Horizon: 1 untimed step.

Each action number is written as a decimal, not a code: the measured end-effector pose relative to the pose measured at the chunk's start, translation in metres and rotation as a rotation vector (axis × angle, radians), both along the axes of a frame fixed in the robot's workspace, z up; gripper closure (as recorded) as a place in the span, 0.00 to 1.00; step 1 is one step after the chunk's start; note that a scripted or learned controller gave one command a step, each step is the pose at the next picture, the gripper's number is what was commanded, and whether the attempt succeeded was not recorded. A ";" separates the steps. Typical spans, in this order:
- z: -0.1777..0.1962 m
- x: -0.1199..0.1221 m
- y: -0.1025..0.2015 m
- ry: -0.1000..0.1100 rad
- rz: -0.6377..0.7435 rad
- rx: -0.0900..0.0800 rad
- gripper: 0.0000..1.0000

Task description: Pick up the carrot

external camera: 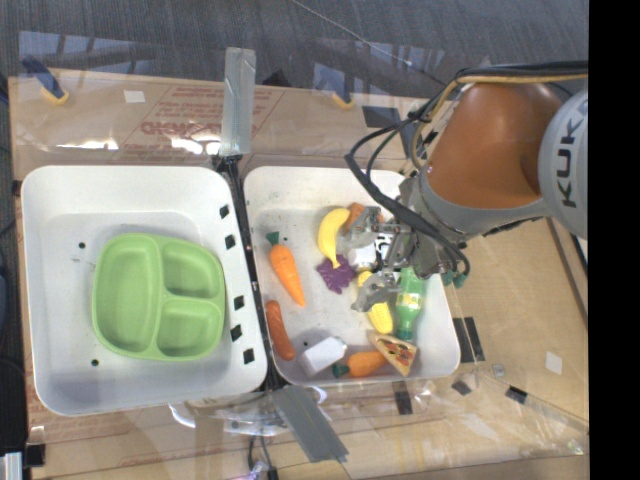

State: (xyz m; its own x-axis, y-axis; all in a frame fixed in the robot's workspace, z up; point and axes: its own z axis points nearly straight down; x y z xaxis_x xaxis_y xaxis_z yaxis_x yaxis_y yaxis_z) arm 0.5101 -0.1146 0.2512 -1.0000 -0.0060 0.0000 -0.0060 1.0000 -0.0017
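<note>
My gripper [378, 268] hangs low over the right bin [300, 180], toward its right wall, with my orange-banded wrist bulking above it. Whether my jaws are released or clenched I cannot tell; the metal there is a tangle of cables and toys, and nothing is clearly caught between them.

The carrot [287, 273] lies in the left half of that same bin, near the wall shared with the other bin, its green tuft pointing to the far edge and its tip slanting toward the near edge. It is well apart from my gripper, with bare white floor around it.

Close by me sit a yellow banana [331, 232], curved and lying toward the far side of the bin, and a purple bunch of grapes [338, 274] just below it. Beside my gripper stands a green bottle [409, 308], with a small yellow piece [380, 318] touching its left side. At the near edge lie a pizza slice [394, 351], a second orange vegetable [364, 364], and a white block [322, 353]. A reddish sausage [279, 329] lies along the near left wall.

The left bin [60, 183] holds a green divided plate [158, 295], set flat near its middle
</note>
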 end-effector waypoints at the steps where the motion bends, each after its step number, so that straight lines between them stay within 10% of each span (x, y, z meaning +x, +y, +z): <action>1: -0.109 -0.025 0.020 0.010 0.018 0.004 0.00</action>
State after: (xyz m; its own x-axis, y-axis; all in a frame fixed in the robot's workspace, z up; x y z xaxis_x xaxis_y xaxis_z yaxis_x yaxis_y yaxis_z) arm 0.4849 -0.0945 0.1425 -0.9997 -0.0236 0.0094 -0.0236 0.9997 0.0027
